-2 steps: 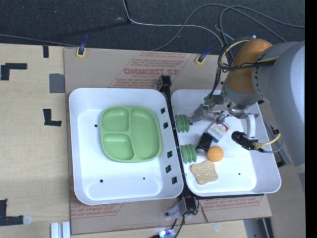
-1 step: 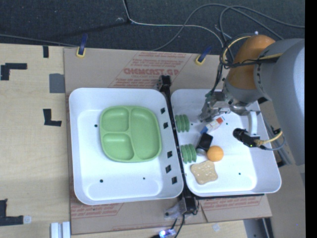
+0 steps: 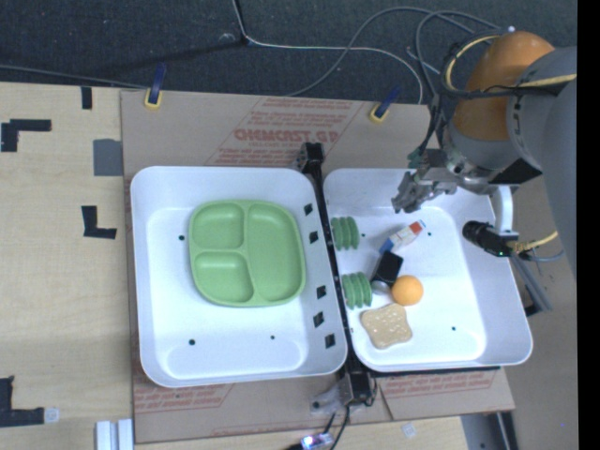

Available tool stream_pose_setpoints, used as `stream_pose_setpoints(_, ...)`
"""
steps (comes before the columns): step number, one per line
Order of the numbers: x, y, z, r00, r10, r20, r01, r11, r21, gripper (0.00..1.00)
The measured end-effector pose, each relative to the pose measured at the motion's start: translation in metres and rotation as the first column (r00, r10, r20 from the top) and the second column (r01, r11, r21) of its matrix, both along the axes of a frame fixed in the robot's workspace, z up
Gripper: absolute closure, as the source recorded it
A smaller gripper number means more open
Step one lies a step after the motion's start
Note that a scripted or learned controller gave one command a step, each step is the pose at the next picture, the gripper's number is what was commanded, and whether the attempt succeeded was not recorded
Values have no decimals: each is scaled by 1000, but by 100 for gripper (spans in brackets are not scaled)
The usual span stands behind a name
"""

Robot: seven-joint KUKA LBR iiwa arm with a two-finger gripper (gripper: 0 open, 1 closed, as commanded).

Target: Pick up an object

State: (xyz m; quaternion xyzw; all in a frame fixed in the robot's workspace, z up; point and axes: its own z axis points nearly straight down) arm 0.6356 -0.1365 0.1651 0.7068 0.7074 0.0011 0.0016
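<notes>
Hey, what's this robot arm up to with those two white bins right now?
The arm's gripper hangs over the upper part of the right bin, with nothing visibly held. Below it lie a small white, red and blue item, a black block, an orange ball and a toast-shaped piece. The left bin holds a green divided plate. No pick has happened yet.

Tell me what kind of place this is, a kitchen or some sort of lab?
Most likely a robotics lab bench, not a kitchen. A grey arm with its end effector hangs over two white bins, loose cables trail across the dark floor, and the bins sit on clamped cardboard.
</notes>
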Motion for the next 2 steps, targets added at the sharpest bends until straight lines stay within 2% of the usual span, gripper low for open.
stream_pose_setpoints(1, 0, 1, 51, 1000, 0, -3, 0, 1000, 1, 100)
stream_pose_setpoints(2, -16, 47, 61, 1000, 3, -5, -3, 1000, 2, 100)
